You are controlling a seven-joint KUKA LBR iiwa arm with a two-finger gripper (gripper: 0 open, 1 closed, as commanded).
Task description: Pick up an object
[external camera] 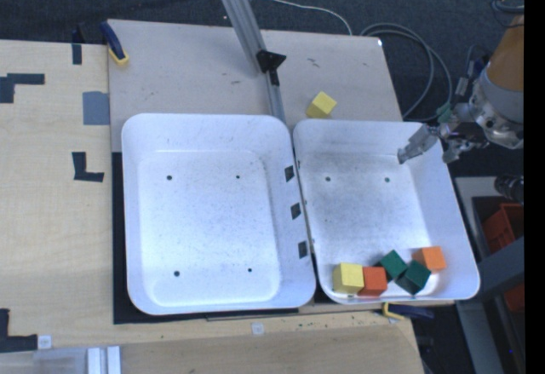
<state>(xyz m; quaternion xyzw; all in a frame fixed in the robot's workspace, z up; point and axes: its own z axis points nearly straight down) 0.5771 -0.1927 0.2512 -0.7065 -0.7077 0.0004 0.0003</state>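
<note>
Several small blocks lie bunched along the near edge of the right bin (pixel 341 193): a yellow block (pixel 347 277), a red-orange block (pixel 373 280), two green blocks (pixel 393 262) (pixel 415 278) and an orange block (pixel 433 258). My gripper (pixel 433 147) hangs over the bin's far right corner, well away from the blocks. It is open, with a light grey finger (pixel 415 146) pointing left and nothing between the fingers. The orange-banded wrist enters at the right edge.
The left bin (pixel 145 193) stands beside the right one. A lone yellow block (pixel 322 104) rests on the bench behind the right bin. A slanted metal pole (pixel 243 10) rises behind the bins. Cables (pixel 409 40) trail at the back right.
</note>
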